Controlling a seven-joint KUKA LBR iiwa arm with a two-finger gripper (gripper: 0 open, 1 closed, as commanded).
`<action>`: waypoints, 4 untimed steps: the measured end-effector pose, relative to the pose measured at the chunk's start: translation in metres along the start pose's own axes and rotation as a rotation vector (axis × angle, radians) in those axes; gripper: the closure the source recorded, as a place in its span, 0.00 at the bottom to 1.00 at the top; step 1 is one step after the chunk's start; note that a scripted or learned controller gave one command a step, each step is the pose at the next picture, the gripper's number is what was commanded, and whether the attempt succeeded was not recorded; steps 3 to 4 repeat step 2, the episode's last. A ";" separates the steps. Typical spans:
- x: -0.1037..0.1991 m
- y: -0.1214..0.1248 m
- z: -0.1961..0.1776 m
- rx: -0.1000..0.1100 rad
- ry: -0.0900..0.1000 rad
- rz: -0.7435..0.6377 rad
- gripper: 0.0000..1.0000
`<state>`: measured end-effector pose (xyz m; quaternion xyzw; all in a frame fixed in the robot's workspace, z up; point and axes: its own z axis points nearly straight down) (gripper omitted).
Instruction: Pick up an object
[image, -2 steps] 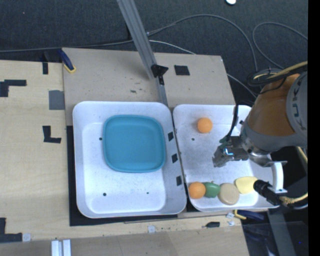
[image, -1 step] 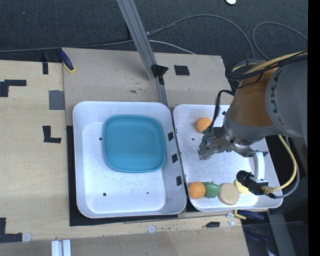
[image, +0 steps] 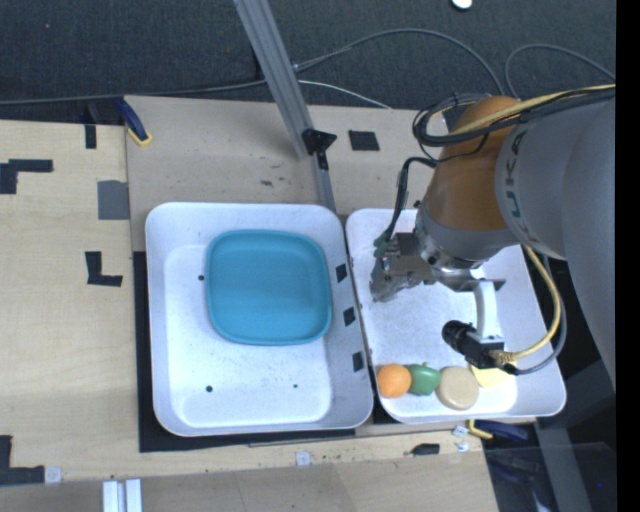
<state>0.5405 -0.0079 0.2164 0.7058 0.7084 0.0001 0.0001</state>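
The arm reaches in from the right over the right-hand bin (image: 530, 400), wrist angled down, with the pincer (image: 385, 285) low over the bin's upper left area, close to the divider between the two bins. The pincer points at bare white bin floor; nothing is visible between its fingers, and from this slanted overhead angle I cannot tell whether they are spread or pressed together. Candidate objects all sit in a row along the near edge of the right bin: an orange ball (image: 393, 380), a green object (image: 424, 378) touching it, a beige round object (image: 458, 388) next along, and a pale yellow piece (image: 490, 375) partly hidden behind a black fitting on the arm's cable. All four rest on the bin floor, well apart from the pincer. The left bin (image: 165, 300) holds a blue square plate (image: 268, 286), lying flat near its centre. Judgement on progress: no object is lifted or gripped, so the pick itself is not yet done. What is left, as I read it: bring the pincer over one of the objects in the near row, descend, close and lift. The tight cluster may make a clean single grasp awkward.
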 end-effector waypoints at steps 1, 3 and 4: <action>0.044 0.024 -0.012 0.000 0.001 -0.001 1.00; 0.098 0.051 -0.018 0.001 0.001 -0.001 1.00; 0.098 0.051 -0.018 0.001 0.001 -0.001 1.00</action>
